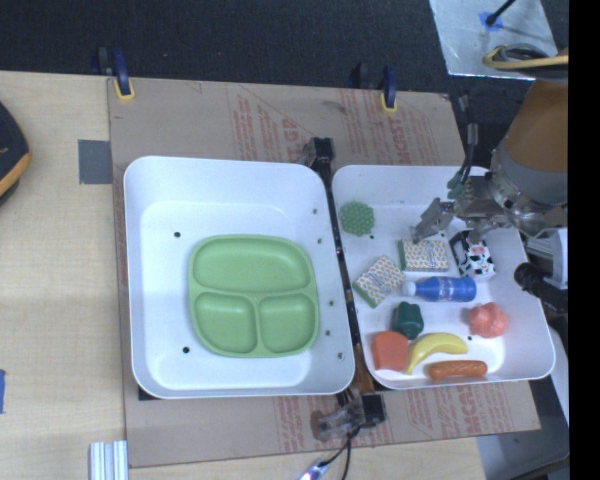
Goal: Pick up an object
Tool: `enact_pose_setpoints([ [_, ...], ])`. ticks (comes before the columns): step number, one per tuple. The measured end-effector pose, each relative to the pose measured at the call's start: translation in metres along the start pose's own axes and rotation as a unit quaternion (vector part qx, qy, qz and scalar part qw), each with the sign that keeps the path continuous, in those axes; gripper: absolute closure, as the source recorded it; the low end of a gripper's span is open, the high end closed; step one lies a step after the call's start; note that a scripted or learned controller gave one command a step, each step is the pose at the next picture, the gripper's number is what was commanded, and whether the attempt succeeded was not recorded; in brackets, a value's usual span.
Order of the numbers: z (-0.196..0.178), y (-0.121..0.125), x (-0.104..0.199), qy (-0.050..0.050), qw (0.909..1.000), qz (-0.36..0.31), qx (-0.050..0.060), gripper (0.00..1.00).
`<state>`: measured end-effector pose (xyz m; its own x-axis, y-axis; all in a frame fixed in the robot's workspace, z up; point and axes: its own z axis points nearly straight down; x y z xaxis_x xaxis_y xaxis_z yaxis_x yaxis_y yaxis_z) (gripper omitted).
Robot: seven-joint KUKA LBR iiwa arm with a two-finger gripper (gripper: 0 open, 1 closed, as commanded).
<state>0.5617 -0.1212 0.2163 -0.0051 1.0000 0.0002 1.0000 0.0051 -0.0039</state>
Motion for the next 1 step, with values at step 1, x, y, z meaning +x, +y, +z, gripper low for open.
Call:
enact_pose_setpoints([
  [1, 0.1216, -0.0231, -0.0123, -0.001, 1.0, 0.0, -0.002, 0.0],
])
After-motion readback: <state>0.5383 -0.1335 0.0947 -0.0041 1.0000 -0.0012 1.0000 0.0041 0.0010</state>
